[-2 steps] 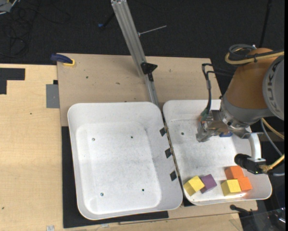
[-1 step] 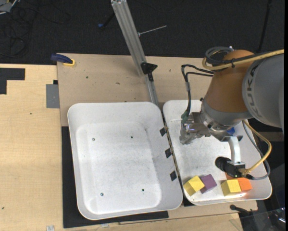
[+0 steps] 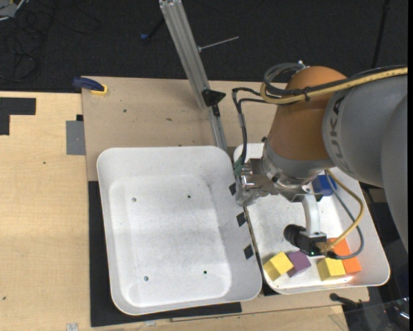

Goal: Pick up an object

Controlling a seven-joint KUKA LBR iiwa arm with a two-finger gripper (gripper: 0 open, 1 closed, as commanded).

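The wooden bench (image 3: 158,116) is carrying two shallow white bins side by side. The grey arm (image 3: 371,129) is reaching in from three o'clock, and its orange band (image 3: 299,123) is bulking over the twelve-o'clock end of the right bin (image 3: 275,219). The left bin (image 3: 165,219) is sitting at nine o'clock from its neighbour with their rims touching, an arrangement that is putting both within the arm's sweep.

The gripper (image 3: 249,185) is hanging under the wrist at about eleven o'clock in the right bin, close over the wall next to the left bin. The wrist is hiding its working end, so I cannot tell how wide it is set, and nothing is showing as held.

The things to pick are lying loose along the right bin's six-o'clock wall, well apart from the gripper:
- A yellow block (image 3: 278,264) is lying at seven o'clock.
- A purple block (image 3: 299,261) is touching it on its three-o'clock side.
- A second yellow block (image 3: 330,268) and an orange block (image 3: 351,264) are huddling together at five o'clock.

They are sitting tilted and crowded rather than squared up, so I am judging that a grasp there is going to find little room on the wall side. A blue thing (image 3: 323,183) is peeking out from under the arm at one o'clock, too hidden to name
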